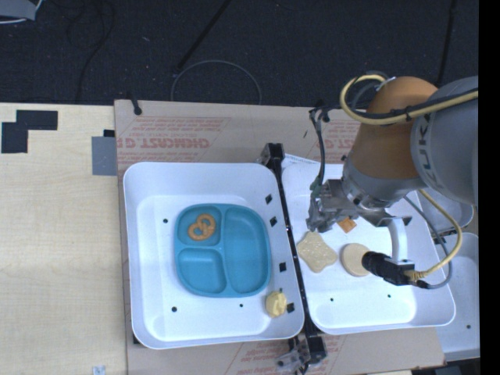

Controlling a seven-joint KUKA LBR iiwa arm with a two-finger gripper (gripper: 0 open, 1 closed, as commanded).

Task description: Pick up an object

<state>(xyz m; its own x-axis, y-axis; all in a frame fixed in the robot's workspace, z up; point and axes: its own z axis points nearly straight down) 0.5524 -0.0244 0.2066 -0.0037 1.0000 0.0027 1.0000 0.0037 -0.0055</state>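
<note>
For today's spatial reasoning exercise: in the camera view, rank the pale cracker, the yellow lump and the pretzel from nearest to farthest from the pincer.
1. Pale cracker, right bin, just below the pincer.
2. Yellow lump, left bin's lower right corner.
3. Pretzel, in the blue tray's upper left compartment, left bin.

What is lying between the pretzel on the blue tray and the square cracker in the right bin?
In the camera view, between the pretzel and the square cracker lie the blue tray's right compartment, bare white bin floor, and the black divider where the two bins meet.
</note>
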